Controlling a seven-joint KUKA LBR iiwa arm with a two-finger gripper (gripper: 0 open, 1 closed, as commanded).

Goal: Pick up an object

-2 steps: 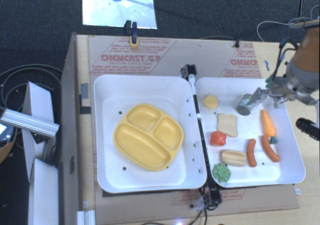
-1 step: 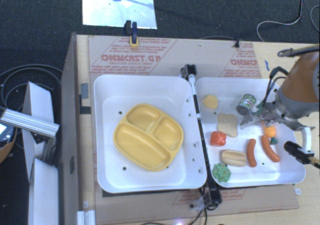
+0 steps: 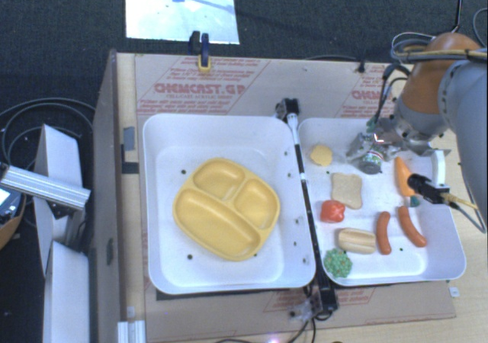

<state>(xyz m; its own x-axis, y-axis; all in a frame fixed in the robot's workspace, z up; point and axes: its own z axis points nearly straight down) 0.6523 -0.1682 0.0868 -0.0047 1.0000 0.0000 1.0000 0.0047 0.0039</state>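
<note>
So far we see nothing lifted: the gripper [image 3: 368,152] hangs low at the right bin's [image 3: 446,261] upper edge, jaw state unclear, above the bread slice [image 3: 347,190] at the bin's centre.

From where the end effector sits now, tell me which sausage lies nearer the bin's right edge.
The right sausage, tilted diagonally below the carrot. The other sausage lies more upright to its left, beside the bun.
</note>
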